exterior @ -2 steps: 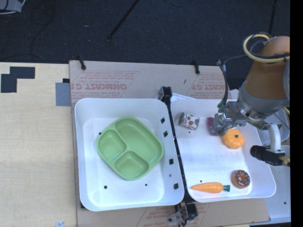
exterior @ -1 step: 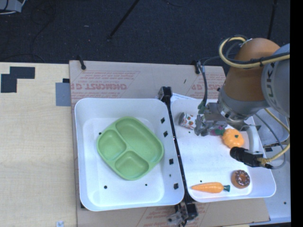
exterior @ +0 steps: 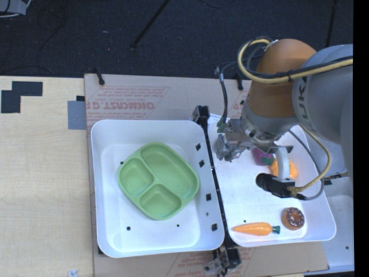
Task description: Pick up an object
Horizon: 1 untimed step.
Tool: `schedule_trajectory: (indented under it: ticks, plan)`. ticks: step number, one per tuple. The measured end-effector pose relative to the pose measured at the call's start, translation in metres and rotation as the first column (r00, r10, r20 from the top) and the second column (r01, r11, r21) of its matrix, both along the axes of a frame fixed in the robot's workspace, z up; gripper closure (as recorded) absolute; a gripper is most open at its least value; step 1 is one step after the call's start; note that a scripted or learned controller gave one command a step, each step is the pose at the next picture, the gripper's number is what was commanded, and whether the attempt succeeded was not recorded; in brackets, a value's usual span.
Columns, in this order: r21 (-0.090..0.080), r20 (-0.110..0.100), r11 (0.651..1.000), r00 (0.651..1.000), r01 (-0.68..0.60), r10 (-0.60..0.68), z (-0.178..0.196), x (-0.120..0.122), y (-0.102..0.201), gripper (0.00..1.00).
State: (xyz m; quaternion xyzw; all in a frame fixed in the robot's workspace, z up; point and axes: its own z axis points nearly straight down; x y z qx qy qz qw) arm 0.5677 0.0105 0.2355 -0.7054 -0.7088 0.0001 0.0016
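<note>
We note the gripper (exterior: 229, 150) low at the right bin's (exterior: 245, 209) far-left corner, grip state unreadable; carrot (exterior: 252, 229) along near edge.

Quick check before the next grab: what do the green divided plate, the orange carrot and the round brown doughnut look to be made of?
Green divided plate: probably moulded plastic, one even colour with a soft sheen and rounded compartment walls. Orange carrot with green tip: a toy, likely plastic or rubber, with smooth, uniform colour. Round brown doughnut: also a toy by its look; too small to tell plastic from foam.
</note>
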Motion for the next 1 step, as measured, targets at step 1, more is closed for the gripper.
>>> schedule_trajectory:
  ticks: [1]
  plan:
    - [-0.001,-0.001,1.0,1.0,0.0,0.0,0.0053,0.0003,0.0573,1.0]
